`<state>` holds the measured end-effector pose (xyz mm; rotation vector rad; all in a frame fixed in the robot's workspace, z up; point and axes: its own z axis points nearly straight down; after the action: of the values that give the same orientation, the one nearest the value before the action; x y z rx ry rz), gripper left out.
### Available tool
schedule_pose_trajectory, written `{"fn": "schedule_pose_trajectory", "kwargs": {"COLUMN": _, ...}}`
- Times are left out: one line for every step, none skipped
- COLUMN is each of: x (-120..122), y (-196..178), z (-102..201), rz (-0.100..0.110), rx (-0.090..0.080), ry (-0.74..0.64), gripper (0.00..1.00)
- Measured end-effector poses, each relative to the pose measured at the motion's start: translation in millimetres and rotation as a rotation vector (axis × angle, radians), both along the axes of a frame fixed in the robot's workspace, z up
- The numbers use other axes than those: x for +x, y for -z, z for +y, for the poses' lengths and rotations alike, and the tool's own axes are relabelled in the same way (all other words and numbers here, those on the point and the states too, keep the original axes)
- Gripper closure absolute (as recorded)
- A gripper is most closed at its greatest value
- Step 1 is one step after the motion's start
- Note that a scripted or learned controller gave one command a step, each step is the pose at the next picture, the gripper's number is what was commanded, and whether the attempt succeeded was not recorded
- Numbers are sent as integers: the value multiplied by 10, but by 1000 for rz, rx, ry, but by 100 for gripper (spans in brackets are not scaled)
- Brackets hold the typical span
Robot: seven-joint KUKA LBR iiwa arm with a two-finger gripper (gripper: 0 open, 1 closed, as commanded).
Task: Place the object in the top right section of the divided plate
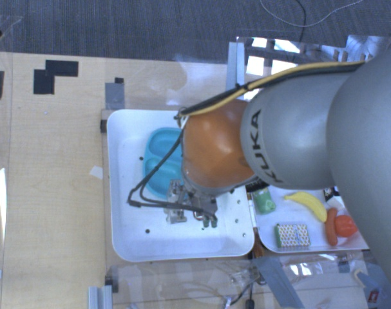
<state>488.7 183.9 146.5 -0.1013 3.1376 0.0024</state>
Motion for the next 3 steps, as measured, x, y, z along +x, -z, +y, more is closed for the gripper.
{"fn": "schedule_pose_trajectory", "kwargs": {"x": 0, "y": 0, "z": 0, "rz": 0, "rx": 0, "ry": 0, "gripper": 0}}
{"fn": "schedule_pose_trajectory", "kwargs": {"x": 0, "y": 0, "z": 0, "rz": 0, "rx": 0, "ry": 0, "gripper": 0}}
{"fn": "schedule_pose_trajectory", "kwargs": {"x": 0, "y": 0, "z": 0, "rz": 0, "rx": 0, "ry": 0, "gripper": 0}}
